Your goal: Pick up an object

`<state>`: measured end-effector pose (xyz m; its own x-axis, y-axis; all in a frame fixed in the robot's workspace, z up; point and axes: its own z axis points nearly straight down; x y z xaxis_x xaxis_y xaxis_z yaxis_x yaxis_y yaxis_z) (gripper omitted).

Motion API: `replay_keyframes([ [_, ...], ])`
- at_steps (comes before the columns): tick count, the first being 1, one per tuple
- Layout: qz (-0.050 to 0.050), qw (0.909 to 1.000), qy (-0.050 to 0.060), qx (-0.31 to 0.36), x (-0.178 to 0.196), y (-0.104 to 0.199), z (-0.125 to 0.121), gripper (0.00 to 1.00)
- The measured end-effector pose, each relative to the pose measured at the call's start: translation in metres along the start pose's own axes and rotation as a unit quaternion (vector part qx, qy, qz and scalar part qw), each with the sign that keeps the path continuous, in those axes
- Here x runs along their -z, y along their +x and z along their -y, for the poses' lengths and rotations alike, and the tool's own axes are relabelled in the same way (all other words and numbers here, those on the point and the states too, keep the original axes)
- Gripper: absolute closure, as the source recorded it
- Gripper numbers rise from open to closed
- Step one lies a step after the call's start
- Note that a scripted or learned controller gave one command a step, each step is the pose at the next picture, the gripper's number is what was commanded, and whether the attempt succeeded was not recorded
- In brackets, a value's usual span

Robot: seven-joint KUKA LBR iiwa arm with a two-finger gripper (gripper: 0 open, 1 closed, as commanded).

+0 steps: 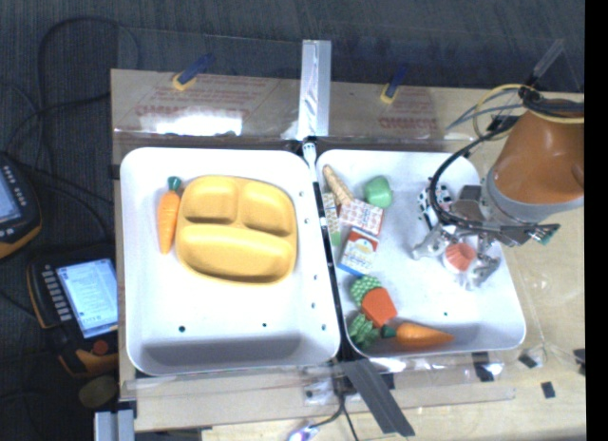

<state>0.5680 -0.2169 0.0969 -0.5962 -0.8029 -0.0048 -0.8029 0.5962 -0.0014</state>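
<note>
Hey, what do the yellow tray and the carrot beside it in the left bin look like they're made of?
Yellow tray: likely molded plastic, smooth with a soft sheen, rounded compartments in one uniform colour. Carrot: probably toy plastic, evenly orange with a green top; too small to rule out rubber.

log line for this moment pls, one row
arm: over right bin | gripper: low at a small red object, grasp unclear | left bin: yellow tray, carrot | task: not confirmed
</note>
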Motion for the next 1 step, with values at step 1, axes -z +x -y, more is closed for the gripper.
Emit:
replay_keyframes([
  [1, 0.000, 0.9983, -0.001, 0.059, 0.0012, 0.0078, -0.0086, 0.00],
])
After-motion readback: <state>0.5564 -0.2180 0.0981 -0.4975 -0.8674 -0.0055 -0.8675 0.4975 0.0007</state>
